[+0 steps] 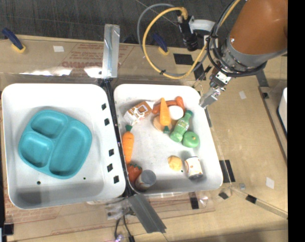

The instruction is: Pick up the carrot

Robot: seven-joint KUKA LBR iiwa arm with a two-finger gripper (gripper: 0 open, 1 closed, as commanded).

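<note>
The counter (253, 150) carries two white bins. The left bin (11, 135) holds a teal divided plate (54, 142); the right bin (152, 145) is crowded with toy food. The arm (255, 26) hangs above that bin's far right corner, its hand (210, 97) at the rim, whether wide or narrow I cannot tell. The carrot (127, 144) lies near the bin's left wall, leaves pointing away. I'd cross the bin, line up across its middle, and come down clear of the wall and the red piece (134, 171) below it.
</note>
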